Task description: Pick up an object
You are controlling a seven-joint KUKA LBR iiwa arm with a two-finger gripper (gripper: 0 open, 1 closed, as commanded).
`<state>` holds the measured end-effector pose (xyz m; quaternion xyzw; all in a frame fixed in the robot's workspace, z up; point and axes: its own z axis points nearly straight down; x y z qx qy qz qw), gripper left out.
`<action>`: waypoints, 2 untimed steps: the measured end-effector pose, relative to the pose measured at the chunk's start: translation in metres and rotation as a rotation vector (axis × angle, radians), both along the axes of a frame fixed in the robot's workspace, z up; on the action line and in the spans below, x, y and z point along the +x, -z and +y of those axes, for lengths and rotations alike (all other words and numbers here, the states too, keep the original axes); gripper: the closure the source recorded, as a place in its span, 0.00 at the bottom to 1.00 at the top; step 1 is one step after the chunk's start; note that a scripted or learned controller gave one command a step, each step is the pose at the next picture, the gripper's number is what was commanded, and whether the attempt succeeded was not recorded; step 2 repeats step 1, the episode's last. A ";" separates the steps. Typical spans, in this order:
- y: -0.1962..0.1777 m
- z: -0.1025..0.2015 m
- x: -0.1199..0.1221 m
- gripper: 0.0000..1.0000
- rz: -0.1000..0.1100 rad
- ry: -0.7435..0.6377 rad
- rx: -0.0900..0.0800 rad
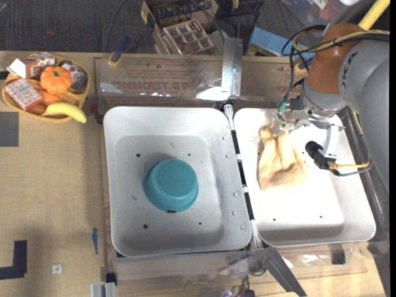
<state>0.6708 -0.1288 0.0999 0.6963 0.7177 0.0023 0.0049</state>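
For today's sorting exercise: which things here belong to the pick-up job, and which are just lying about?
Belong to the job:
claw
tan cloth
teal bowl
right bin
left bin

Lying about:
fruit basket
banana
small pumpkin

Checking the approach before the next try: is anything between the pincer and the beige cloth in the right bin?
Nothing visible. The pincer sits right at the top edge of the beige cloth in the right bin.

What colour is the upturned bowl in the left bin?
Teal, a blue-green. The bowl shows plainly in the camera view, against the white left bin.
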 end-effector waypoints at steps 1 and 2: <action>-0.086 0.038 -0.012 1.00 0.006 -0.415 -0.001; -0.086 0.038 -0.012 1.00 0.006 -0.415 -0.001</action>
